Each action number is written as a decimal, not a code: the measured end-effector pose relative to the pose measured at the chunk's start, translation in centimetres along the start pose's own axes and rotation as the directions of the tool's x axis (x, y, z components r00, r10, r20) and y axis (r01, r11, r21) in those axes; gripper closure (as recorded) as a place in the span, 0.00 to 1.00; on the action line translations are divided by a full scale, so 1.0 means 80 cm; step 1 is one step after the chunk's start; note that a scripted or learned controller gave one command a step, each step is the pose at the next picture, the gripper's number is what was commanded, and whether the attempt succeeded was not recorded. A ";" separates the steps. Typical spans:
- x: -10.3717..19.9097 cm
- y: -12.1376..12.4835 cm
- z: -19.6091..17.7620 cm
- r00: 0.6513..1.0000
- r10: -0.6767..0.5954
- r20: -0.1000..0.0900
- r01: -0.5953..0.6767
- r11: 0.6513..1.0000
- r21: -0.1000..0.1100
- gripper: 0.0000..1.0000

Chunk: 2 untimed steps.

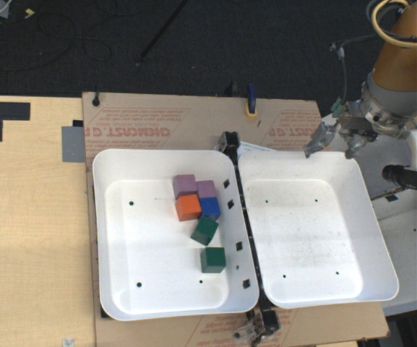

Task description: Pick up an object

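Several small blocks lie in the left bin [114, 266]: two purple blocks [184, 185] [206, 189], an orange block [188, 207], a blue block [210, 207] and two dark green blocks [204, 230] [212, 259]. My gripper [334, 142] hangs above the far right corner of the right bin [367, 266], far from the blocks. Its two fingers are spread apart with nothing between them.
The two white bins sit side by side on a cardboard sheet [165, 125], joined by a black clamp strip [238, 215]. A blue and yellow clip [251, 101] stands at the cardboard's far edge. Wooden bench top [27, 230] spreads to the left.
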<state>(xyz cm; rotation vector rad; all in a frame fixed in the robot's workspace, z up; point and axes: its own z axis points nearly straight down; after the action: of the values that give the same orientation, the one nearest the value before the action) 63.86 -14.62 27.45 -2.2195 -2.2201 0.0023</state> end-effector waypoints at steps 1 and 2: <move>0.000 0.000 -0.012 1.000 -0.001 0.000 0.001 1.000 0.000 1.00; 0.113 0.005 0.098 1.000 -0.007 -0.004 0.007 1.000 0.008 1.00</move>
<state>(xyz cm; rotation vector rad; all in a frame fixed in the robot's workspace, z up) 64.22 -5.59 19.64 -2.2058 -2.2218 0.0067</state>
